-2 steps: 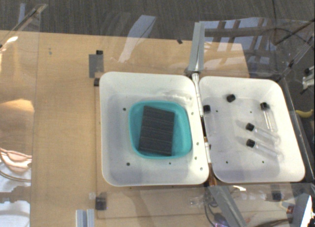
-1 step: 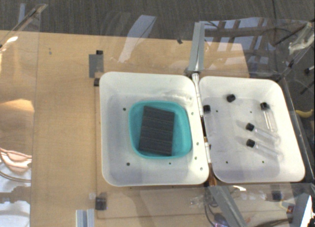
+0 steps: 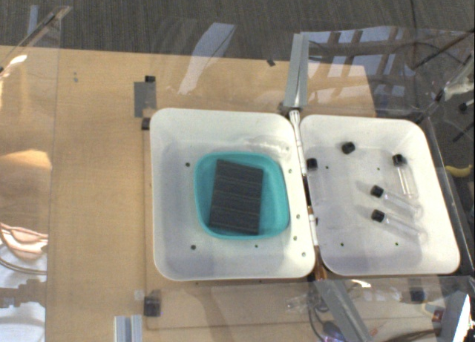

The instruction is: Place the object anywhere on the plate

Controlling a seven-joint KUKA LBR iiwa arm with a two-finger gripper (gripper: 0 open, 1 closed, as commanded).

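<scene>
Down at the worktop's [image 3: 89, 185] near edge sit two white bins; the left bin [image 3: 171, 251] holds a teal plate [image 3: 204, 185], and a dark ribbed block [image 3: 237, 196] already lies flat on it, well inside the rim. Beside the plate, the right bin [image 3: 438, 251] carries clear vials with black caps [image 3: 393, 203] and a few loose caps. I cannot tell the hand's state. If the block is the task's object, placement looks done; a good finish means leaving it undisturbed, centred on the plate.
</scene>
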